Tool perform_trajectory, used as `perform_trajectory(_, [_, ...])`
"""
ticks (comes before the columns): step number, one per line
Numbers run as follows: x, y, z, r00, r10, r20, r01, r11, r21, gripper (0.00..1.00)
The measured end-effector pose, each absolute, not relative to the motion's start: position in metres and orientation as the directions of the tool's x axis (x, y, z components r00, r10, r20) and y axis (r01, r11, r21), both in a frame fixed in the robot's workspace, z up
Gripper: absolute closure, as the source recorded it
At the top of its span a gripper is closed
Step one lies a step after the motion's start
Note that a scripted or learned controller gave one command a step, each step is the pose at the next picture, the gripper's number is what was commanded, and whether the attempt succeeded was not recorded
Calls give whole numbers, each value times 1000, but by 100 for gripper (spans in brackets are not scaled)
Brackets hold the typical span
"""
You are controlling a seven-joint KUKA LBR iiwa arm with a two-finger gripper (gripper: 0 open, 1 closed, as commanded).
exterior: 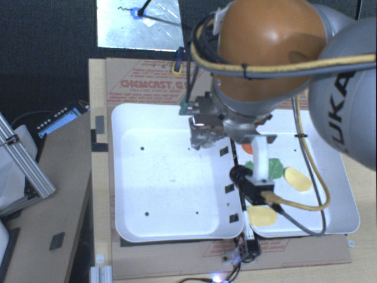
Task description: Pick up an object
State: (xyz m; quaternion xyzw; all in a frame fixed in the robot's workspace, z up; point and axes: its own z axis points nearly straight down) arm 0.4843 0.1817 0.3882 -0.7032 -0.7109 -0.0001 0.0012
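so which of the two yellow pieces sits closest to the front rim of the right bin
The yellow piece by the bin divider, lower in the view. The other yellow piece lies farther back, beside the green object.

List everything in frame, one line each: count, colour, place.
White bins: 2, white, side by side on the bench.
Yellow objects: 2, yellow, right bin; one mid-right, one at its front-left corner.
Green object: 1, green, right bin, just left of the upper yellow one, partly hidden by the arm.
Orange-red object: 1, orange-red, right bin, mostly hidden under the wrist.
Cardboard sheet: 1, brown with red print, under the bins.
Silver panel: 1, shiny grey, behind the bench.
Arm: 1, grey with orange band, entering from the right.
Gripper: 1, dark metal, over the left bin's right edge.
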Motion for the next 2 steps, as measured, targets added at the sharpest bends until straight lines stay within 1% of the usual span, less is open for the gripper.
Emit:
perform_trajectory(1, [487,203,407,-7,1000,2,1000,7,3,100])
perform_trajectory(2, [486,233,411,-7,1000,2,1000,7,2,100])
